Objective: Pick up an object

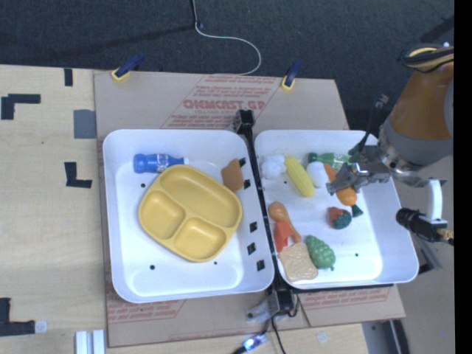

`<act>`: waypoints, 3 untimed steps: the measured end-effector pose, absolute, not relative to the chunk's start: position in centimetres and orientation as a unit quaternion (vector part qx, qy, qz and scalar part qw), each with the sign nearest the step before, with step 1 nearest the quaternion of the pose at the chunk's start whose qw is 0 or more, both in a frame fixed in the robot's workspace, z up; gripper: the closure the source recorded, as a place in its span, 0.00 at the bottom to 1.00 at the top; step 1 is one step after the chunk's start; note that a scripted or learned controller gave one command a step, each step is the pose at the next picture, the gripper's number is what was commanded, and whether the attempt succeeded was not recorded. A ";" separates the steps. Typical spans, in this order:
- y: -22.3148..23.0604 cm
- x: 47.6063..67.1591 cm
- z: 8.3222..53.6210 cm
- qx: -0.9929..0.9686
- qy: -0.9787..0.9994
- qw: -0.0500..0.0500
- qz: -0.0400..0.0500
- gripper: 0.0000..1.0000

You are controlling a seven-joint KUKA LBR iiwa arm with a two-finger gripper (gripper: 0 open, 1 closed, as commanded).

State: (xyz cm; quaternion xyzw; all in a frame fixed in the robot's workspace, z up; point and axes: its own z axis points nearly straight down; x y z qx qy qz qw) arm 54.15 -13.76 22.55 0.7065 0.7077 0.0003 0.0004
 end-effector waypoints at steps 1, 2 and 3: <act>-10.7 58.3 23.5 0.705 0.709 0.000 0.001 1.00; -7.5 61.7 21.9 0.705 0.709 0.000 0.000 1.00; -7.8 63.8 21.7 0.706 0.708 0.000 -0.001 1.00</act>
